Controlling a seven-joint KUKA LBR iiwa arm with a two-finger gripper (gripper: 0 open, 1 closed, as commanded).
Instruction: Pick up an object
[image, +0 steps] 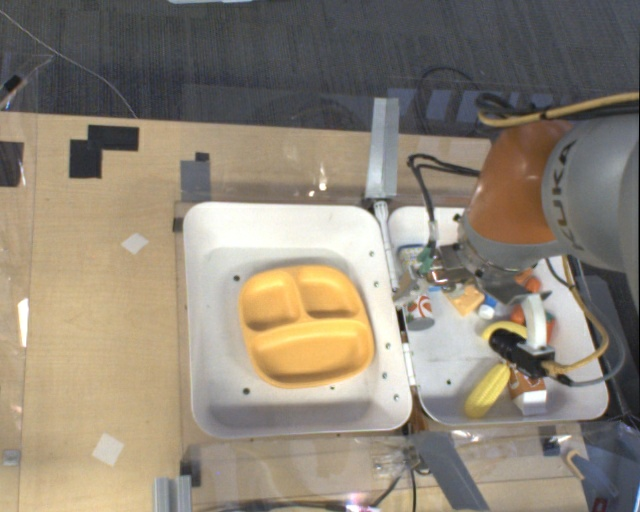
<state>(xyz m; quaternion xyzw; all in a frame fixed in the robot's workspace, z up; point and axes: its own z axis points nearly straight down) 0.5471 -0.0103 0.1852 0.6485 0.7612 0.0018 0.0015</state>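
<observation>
A yellow divided plate (303, 324) lies in the left bin (215, 260). The right bin (440, 395) holds a yellow banana (487, 390), an orange wedge-shaped piece (463, 299), a small red, white and blue object (421, 308), a blue item (491, 303) and a white block (533, 400). The grey arm with its orange band (515, 190) hangs over the right bin's upper half. My gripper (447, 268) points down among the items near that bin's left side, with most of it hidden under the wrist.
A metal bar (382, 150) stands upright at the back between the two bins. Black cables (440, 170) loop around the arm, and a black and white part (523, 342) hangs over the right bin. Bare wood bench lies to the left.
</observation>
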